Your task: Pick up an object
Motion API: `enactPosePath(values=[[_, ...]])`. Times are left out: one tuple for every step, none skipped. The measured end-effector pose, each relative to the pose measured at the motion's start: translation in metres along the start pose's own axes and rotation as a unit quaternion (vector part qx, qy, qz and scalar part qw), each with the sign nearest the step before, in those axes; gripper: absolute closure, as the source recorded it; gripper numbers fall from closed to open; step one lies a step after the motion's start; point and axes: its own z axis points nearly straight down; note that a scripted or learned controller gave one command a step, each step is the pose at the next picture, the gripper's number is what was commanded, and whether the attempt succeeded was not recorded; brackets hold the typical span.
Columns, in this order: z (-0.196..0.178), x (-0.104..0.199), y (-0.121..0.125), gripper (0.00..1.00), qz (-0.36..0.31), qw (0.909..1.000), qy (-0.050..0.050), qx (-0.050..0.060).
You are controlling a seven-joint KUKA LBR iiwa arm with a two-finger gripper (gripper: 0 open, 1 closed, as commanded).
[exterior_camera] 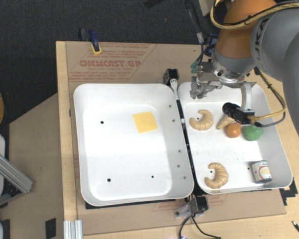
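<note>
The right bin holds a tan croissant near its far left, and a second croissant lies toward the front. An orange ball and a green ball sit side by side near the middle, with a small tan piece just left of the orange one. A small white can lies at the front right. My gripper hangs over the bin's far left corner, just beyond the first croissant, open with nothing between its fingers.
The left bin holds a flat yellow square near its middle. A black clip sits at the far end of the rim between the bins. The cardboard bench runs around both bins.
</note>
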Motion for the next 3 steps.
enactPosePath(values=[[-0.215,0.116,0.026,1.00,-0.001,1.0000,0.001,-0.008],[-0.113,0.195,-0.008,1.00,0.000,1.0000,-0.001,0.009],[-0.077,0.255,-0.084,1.00,0.000,1.0000,-0.001,0.009]])
